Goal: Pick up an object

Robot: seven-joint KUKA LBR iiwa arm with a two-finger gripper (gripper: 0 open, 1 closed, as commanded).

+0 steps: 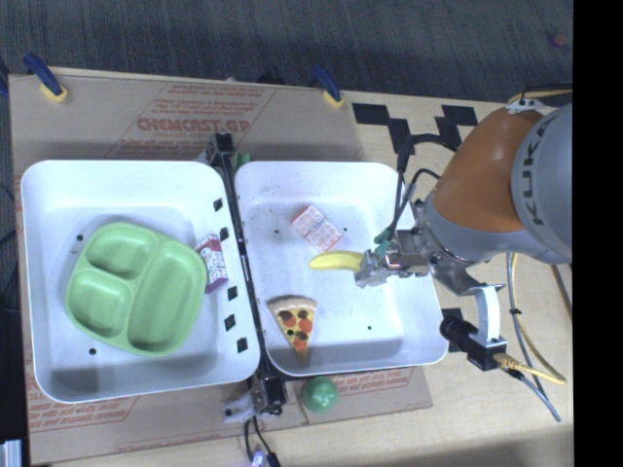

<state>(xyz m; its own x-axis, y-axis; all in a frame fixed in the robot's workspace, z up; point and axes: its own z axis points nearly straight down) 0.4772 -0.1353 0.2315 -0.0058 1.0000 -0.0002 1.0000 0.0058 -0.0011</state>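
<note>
We've got the gripper (368, 267) low in the right bin (389, 178), right at the banana's (334, 261) near end. Banana runs away from the gripper toward the bin divider, long axis roughly in line w/ our reach, tip touching or just short of it; can't tell which. How far it's open, or whether it has hold of anything: can't tell. Pizza slice toy (295, 325) sits off to one side, nearer the bin's front edge; wrapped packet (316, 225) to the other, beyond the banana.
</note>
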